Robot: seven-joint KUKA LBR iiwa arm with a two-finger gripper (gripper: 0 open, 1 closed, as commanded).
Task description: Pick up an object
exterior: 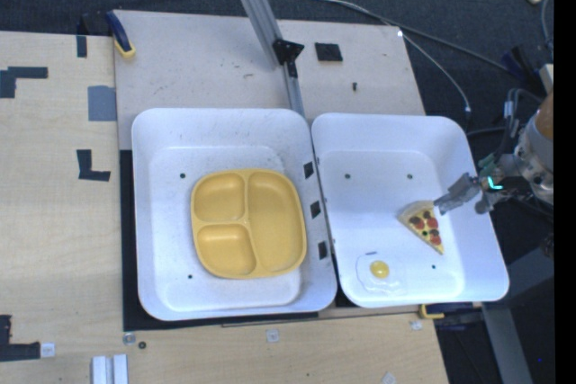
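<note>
Reaching in from the right, gripper [457,196] sits over the right bin's [387,135] right wall; arm mostly cut off at frame edge. Can't tell the grip state, too small and blurred. Pizza slice [424,226] lies flat in the right bin just beside the gripper tip, long axis diagonal, tip pointing lower right. Fried egg [379,271] near the front wall. Yellow divided plate [247,223] in the left bin [171,139].

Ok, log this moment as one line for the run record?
claw: over right bin, beside pizza slice, nothing held | fried egg: right bin | yellow plate: left bin
</note>
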